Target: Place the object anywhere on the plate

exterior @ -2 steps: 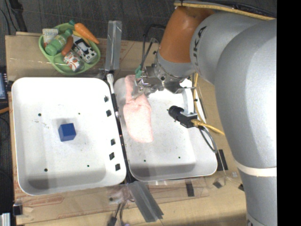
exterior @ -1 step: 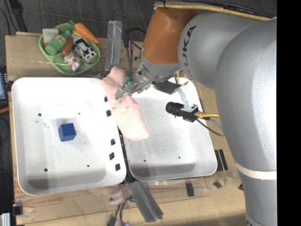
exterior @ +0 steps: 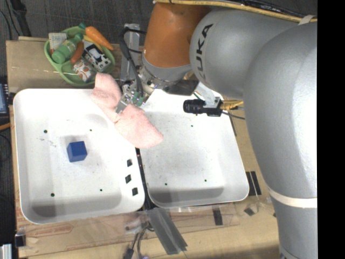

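Note:
A pink, flat, floppy-looking object hangs across the rim between the two bins, one lobe toward the back left and one over the right bin. My gripper sits at its narrow, pinched middle, and its fingers are shut on it there. A small blue cube lies on the floor of the left bin, well to the left of the gripper. The wrist and orange band hide what lies behind the gripper.
A green bowl of toy food, with a carrot and a bottle, stands on the bench behind the left bin, close to the pink object's upper lobe. The arm's big grey body covers the right side. A black cable plug sticks out over the right bin.

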`<state>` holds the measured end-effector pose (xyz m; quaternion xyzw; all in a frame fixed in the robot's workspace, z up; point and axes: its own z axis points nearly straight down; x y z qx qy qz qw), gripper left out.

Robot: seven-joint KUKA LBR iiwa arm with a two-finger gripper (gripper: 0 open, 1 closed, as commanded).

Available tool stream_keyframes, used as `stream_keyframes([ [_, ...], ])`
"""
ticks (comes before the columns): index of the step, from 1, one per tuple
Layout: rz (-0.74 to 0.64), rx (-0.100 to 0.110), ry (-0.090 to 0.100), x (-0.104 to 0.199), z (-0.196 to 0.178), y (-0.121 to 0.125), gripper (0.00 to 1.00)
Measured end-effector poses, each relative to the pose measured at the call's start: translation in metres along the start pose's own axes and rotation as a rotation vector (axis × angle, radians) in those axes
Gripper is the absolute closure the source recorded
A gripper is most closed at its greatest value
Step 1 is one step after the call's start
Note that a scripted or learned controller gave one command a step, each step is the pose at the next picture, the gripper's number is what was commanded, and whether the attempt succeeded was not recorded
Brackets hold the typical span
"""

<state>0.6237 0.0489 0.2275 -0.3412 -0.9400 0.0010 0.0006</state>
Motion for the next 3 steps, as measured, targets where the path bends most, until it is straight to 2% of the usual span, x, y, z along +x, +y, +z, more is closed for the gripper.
stream_keyframes([
  [1, -0.404, -0.001, -0.001, 0.027, -0.009, 0.043, 1.0],
  [2, -0.699, -0.002, -0.001, 0.055, -0.002, 0.085, 1.0],
  [3, -0.698, -0.002, -0.002, 0.054, -0.002, 0.085, 0.0],
])
